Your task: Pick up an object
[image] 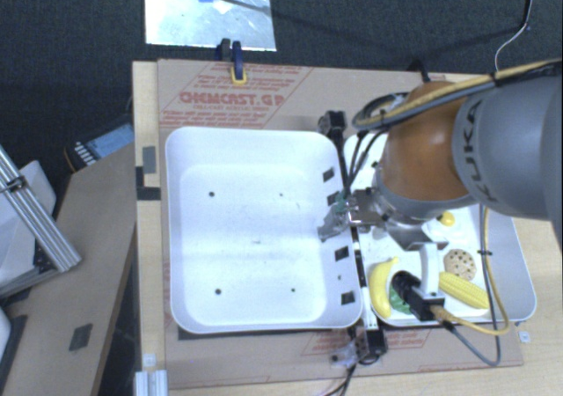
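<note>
Camera view, and the grey arm (515,148) comes in from the right, its orange band (422,152) hanging over the far half of the right bin (521,293) and covering most of it. The gripper (345,218) sits low at the wall between the two bins, its grey metal poking just past that wall towards the left bin (255,236). Open or closed? The wrist blocks the view, so it cannot be told, and nothing is seen in its grasp. Down at the near edge of the right bin lie the pickings: a banana (380,287) curls in the near corner next to the left bin, with a bit of something green (401,303) just beside it. A yellow corn cob (463,290) lies tilted along the near edge, well apart from the banana, and a round cookie (457,262) rests just behind the cob, almost touching it. A small yellow piece (447,220) peeks out further back under the arm. Both bins stand on a cardboard sheet (264,95) with red print, laid across the table (145,245), and a clamp (236,60) with a yellow tip grips the sheet's far edge.
</note>
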Robot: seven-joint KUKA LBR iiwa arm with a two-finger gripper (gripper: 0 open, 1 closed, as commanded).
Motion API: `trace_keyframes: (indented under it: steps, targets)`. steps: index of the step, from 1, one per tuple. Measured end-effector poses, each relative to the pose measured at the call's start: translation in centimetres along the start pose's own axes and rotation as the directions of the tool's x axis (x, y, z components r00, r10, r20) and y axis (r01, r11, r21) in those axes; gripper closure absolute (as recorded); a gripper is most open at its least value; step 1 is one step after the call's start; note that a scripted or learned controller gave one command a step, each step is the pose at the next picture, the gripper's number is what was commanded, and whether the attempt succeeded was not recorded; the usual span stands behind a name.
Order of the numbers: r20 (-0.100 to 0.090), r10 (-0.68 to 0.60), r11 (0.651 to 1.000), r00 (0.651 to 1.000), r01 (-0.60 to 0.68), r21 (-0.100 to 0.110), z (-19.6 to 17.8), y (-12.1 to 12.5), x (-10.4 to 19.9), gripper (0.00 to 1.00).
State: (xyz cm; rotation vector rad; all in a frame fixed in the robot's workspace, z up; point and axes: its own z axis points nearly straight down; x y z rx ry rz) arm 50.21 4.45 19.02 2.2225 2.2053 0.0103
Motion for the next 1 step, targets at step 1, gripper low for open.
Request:
trace_keyframes:
  steps: [1]
  targets:
    - [-0.004, -0.012, 1.0, 1.0, 0.012, -0.003, -9.76, 3.88, 1.08, 0.0]
